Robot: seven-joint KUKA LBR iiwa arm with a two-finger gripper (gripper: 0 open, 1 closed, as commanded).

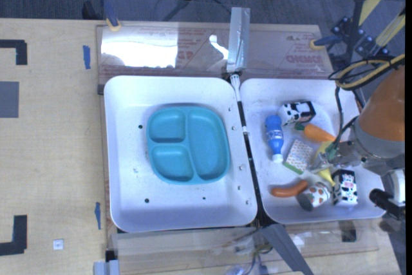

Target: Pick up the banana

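The banana [324,175] shows as a small yellow piece in the right bin [257,138], between a tan waffle-like square [299,154] and a black-and-white cow-patterned toy [346,187]. Most of the banana is hidden under the arm's wrist. The gripper [333,155] reaches in from the right and hangs low directly above the banana's upper end, with the orange band [387,109] behind it.
The right bin also holds a blue bottle [275,136], a second cow toy [298,112], a carrot [318,133], an orange-red sausage [289,189] and a speckled ball [313,196]. A blue divided plate [188,143] lies in the left bin [122,138].
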